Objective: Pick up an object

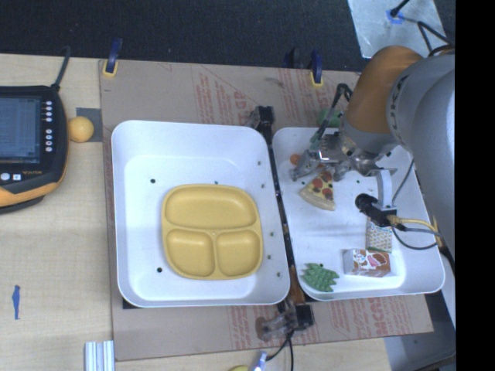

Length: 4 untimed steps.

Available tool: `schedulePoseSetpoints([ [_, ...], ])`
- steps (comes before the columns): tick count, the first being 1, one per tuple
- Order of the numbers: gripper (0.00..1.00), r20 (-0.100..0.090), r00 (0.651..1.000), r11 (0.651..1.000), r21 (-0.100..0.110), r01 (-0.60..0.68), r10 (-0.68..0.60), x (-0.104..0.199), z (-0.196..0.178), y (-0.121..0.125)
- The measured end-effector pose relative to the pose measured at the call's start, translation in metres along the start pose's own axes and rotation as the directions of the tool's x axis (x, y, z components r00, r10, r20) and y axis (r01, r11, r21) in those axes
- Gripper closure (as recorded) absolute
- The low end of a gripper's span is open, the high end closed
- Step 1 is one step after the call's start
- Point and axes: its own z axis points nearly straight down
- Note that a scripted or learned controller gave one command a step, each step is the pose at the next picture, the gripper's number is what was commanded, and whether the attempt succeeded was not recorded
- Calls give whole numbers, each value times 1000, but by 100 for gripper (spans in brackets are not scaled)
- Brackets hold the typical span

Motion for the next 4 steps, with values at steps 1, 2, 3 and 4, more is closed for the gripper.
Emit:
schedulePoseSetpoints([
  [1, 0, 0, 1000, 1000, 0, 0, 0, 0, 0, 21],
  [2, 0, 1, 1000, 1000, 2, 1, -1, -4, 0, -23],
  [3, 0, 0, 1000, 1000, 0, 0, 0, 1, 0, 21],
  [4, 0, 1, 1000, 1000, 2, 0, 0, -22, 0, -20],
])
